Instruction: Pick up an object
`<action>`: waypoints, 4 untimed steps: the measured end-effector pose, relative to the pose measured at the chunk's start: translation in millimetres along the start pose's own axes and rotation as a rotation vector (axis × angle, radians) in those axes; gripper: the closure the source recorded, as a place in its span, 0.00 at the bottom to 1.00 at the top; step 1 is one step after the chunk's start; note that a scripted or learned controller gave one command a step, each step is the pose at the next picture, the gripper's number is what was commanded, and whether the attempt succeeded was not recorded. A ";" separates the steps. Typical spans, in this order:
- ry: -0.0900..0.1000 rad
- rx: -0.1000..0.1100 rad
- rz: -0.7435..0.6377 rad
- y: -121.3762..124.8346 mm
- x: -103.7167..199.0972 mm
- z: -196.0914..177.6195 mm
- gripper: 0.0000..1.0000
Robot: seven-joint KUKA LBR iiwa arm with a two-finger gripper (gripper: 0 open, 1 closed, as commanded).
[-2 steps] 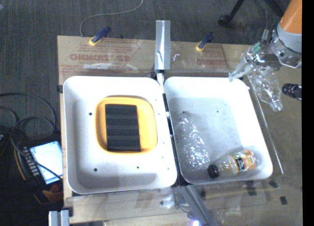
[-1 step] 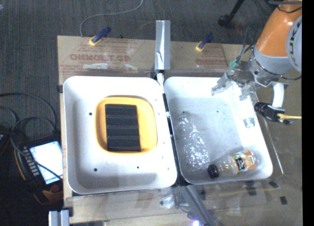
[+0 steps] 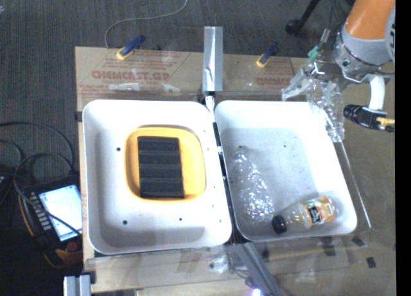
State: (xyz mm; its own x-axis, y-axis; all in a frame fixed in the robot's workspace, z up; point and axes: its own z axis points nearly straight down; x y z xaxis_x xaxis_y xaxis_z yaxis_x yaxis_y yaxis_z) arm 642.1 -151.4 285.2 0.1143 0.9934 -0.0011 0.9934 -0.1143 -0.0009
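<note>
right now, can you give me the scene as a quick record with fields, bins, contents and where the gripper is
left bin: holds a yellow tray with a black ridged block on it
right bin: holds a clear plastic bottle near its middle and a juice bottle with a black cap, lying on its side at the near right corner
gripper: above the right bin's far right corner
gripper fingers: cannot tell whether open or shut
arm: enters from the upper right

Objects lying in the two white bins

A yellow tray-like piece with a black ribbed insert (image 3: 160, 165) lies flat at the middle of the left bin (image 3: 103, 224). In the right bin (image 3: 289, 121), a crumpled clear plastic object (image 3: 249, 182) lies centre-left, and a small amber bottle with a black cap (image 3: 304, 215) lies on its side at the lower right.
</note>
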 end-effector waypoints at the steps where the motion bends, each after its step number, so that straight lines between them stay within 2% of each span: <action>1: -0.004 0.002 0.000 0.0 -0.4 -8.6 1.00; 2: -0.005 0.002 0.001 0.0 -0.6 -8.6 0.00; 3: 0.001 0.002 -0.172 -36.4 -34.0 89.4 0.00; 4: 0.001 0.001 -0.166 -107.0 -82.6 133.6 0.00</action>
State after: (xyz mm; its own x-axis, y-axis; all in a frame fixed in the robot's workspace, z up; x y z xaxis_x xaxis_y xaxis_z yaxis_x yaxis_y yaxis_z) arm 526.2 -221.3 151.7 -0.0517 0.9987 0.0004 0.9987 0.0517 -0.0024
